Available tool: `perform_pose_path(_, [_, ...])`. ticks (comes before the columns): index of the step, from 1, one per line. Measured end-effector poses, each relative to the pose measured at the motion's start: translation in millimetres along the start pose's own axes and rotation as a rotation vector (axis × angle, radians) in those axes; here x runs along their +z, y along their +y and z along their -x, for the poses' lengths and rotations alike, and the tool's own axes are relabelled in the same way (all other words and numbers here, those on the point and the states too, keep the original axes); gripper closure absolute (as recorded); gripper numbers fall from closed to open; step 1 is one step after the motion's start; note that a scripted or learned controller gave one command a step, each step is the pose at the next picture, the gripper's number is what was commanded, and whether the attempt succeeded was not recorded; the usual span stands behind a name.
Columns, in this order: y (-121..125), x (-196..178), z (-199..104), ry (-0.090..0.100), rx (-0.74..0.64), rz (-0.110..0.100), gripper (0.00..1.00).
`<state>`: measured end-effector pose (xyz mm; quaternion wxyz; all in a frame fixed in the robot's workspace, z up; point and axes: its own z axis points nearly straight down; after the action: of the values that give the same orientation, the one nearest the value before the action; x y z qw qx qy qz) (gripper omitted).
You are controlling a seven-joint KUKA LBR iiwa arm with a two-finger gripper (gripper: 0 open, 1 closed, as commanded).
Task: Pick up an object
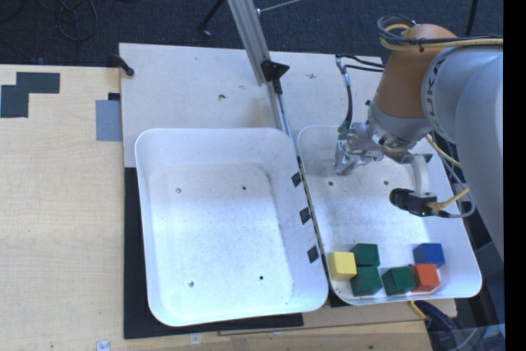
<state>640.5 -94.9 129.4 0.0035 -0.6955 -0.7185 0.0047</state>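
Six small coloured blocks sit well apart from the grey two-finger gripper [345, 163].
They cluster in the right white bin's [374, 201] near corner: yellow cube [342, 264], green cubes [366, 269]; the gripper's grip cannot be told.

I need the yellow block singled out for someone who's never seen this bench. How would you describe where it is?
Look at the right-hand white bin, the one under the arm, and go to its near end, where the blocks cluster. The yellow block is the leftmost one, beside the divider between the bins and touching a green block. It is the only yellow one; the rest are green, blue and orange.
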Motion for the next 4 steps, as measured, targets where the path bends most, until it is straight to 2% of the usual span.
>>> perform_pose_path(1, [-14.8, -65.1, -44.2, 0.003, 0.03, 0.015, 1.0])
perform_pose_path(2, [-4.8, -291.0, -25.8, 0.0, 0.031, 0.018, 1.0])
perform_pose_path(3, [-2.5, -263.8, 64.3, -0.001, 0.04, 0.008, 1.0])
perform_pose_path(4, [-24.7, -37.7, 48.1, 0.004, 0.033, 0.001, 1.0])
